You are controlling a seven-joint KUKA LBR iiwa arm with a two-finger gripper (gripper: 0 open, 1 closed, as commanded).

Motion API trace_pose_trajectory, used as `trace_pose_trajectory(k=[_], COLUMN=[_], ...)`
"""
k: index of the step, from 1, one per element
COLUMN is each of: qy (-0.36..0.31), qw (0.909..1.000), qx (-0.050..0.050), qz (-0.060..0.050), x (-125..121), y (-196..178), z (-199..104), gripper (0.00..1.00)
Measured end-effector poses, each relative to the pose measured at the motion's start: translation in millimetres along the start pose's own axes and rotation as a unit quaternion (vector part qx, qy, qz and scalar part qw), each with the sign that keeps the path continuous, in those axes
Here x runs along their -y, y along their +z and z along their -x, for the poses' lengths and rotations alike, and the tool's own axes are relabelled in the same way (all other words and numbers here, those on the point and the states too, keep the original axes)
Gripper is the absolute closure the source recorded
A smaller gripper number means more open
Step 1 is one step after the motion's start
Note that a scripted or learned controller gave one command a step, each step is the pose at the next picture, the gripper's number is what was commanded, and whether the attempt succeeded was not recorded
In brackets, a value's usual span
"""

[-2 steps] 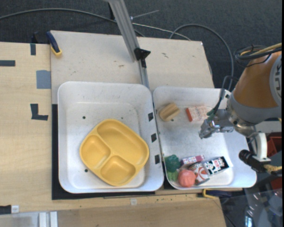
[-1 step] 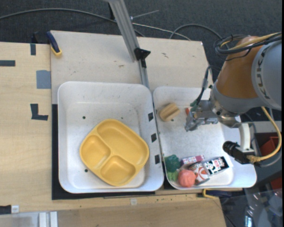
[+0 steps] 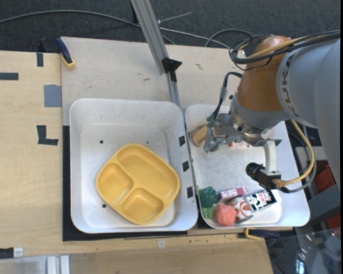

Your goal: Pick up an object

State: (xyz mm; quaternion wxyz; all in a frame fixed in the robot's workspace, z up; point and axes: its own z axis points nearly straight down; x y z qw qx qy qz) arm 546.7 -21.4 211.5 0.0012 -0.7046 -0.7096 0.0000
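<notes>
Arm (image 3: 291,84) reaches over right bin (image 3: 291,207). Left bin (image 3: 83,153) holds yellow tray (image 3: 138,182). Gripper (image 3: 214,141) low at the right bin's far left; finger state: cannot tell. Tan object (image 3: 199,135) just beside it. Small items (image 3: 237,205) cluster at near edge.

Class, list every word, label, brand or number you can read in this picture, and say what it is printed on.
None can be read.
The carton in the right bin bears red and black print: too blurred.
The pink packet beside it: print too small.
</notes>
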Motion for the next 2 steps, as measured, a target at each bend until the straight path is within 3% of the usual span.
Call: trace_pose_trajectory(k=[1, 2], qy=[0.000, 0.000], qw=[1.0000, 1.0000], qx=[0.000, 0.000], qz=[0.001, 0.000], x=[-15.0, -31.9], y=[-13.8, -3.6], z=[-52.8, -102.4], gripper=[1.00, 1.00])
